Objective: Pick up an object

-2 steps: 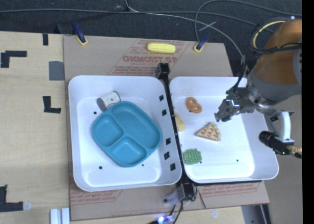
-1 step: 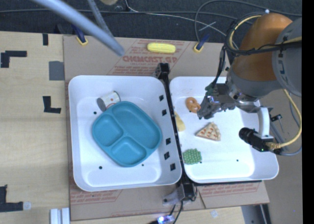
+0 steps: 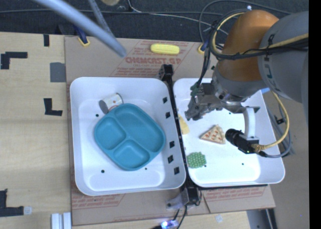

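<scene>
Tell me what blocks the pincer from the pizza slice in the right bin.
Nothing visible does. The pincer hangs over the right bin near its left wall, and bare white floor separates it from the pizza slice. The green piece lies off that line.

The robot's grey, smooth-shelled arm (image 3: 293, 47) carries a rounded, glossy orange band (image 3: 248, 32) above its wrist. Below the band, the wrist housing turns a darker metallic grey. Thin black and yellow cables (image 3: 213, 22) loop around the orange section, and another yellow cable curves down the side to a black cylindrical connector (image 3: 241, 141). The dark grey two-finger gripper (image 3: 197, 107) is angular, built of small blocky metal parts.
</scene>
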`<state>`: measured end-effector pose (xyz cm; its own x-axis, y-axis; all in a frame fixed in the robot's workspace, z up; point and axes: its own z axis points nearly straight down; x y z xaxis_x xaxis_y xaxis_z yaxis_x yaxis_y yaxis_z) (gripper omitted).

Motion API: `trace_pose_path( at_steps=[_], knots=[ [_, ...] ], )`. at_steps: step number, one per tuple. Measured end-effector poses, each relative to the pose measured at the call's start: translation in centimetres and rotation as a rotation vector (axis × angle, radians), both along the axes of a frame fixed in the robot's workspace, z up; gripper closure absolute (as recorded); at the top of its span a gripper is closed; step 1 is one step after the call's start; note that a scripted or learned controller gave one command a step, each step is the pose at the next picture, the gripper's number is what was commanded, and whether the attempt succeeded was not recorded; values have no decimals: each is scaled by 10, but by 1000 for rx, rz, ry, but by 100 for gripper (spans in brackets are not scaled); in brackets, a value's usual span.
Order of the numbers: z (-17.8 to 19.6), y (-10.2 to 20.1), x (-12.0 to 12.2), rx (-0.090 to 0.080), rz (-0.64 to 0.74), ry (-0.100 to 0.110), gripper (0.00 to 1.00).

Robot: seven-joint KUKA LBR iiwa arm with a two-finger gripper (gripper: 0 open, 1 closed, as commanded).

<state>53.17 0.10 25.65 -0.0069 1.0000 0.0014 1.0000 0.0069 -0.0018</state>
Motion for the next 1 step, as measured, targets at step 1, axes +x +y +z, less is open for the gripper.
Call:
trace_pose_path(
  at_steps=[1],
  knots=[
    [0, 59, 2, 0, 1, 0, 100]
  ],
)
